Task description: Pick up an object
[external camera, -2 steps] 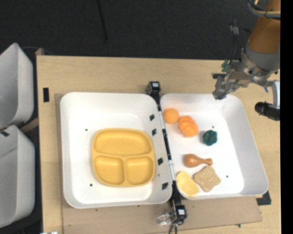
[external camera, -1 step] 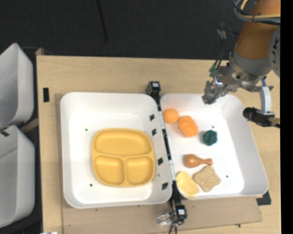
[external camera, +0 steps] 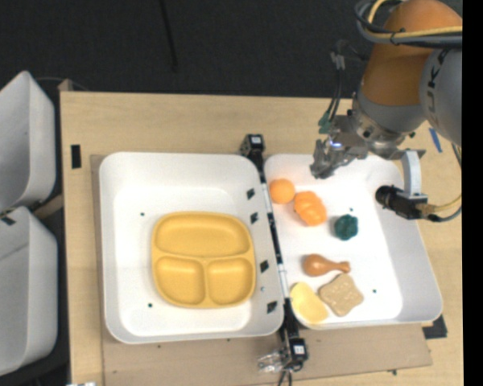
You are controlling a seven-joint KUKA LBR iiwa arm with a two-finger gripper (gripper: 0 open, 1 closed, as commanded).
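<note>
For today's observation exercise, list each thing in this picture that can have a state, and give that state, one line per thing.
Gripper: over the right bin's far end, holding nothing.
Yellow tray: flat in the left bin, compartments bare.
Orange ball: loose in the right bin.
Orange pepper: loose beside the ball.
Green piece: lying apart.
Drumstick: lying flat.
Bread slice: flat, touching the yellow piece.

toys (external camera: 310,208) crowd right bin's left side, bare floor (external camera: 386,256) along its right

1. I'm looking at a lab test bench (external camera: 80,240), plain wood against black backdrop.
2. Two white bins (external camera: 117,215) hold toy food (external camera: 309,207) and a yellow divided tray (external camera: 203,259).
</note>
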